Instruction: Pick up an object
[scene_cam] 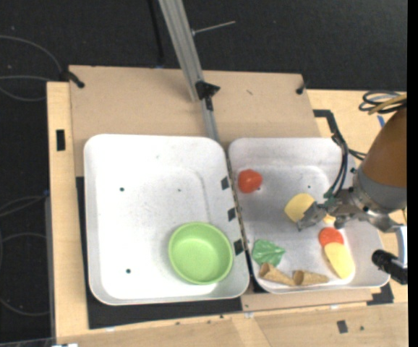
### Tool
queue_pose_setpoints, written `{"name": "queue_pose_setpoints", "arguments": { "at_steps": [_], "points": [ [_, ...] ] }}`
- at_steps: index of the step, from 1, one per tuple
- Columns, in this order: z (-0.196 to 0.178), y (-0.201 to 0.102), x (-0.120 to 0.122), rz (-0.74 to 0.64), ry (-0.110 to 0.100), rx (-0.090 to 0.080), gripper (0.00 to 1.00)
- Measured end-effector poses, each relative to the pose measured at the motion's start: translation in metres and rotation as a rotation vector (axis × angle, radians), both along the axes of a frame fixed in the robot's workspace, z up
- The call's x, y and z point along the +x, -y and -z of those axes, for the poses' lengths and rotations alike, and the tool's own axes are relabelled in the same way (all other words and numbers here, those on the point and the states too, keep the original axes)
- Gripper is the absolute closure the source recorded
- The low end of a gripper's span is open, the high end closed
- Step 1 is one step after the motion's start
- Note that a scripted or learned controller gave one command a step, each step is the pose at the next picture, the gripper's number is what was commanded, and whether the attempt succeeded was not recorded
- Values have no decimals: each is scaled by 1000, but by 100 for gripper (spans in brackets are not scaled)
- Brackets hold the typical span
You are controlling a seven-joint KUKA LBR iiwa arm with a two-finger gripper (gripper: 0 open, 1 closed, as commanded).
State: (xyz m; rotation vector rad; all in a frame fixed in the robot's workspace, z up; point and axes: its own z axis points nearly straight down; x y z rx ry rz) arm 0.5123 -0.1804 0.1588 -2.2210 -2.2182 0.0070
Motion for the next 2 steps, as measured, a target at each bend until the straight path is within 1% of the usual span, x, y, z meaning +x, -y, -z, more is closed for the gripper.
{"name": "queue_pose_setpoints", "arguments": {
  "at_steps": [1, 2],
  "points": [
    [52, 1, -1, 0, 3, -1, 0],
    [39, 1, 1, 4, 10, 1, 100]
  ]
}}
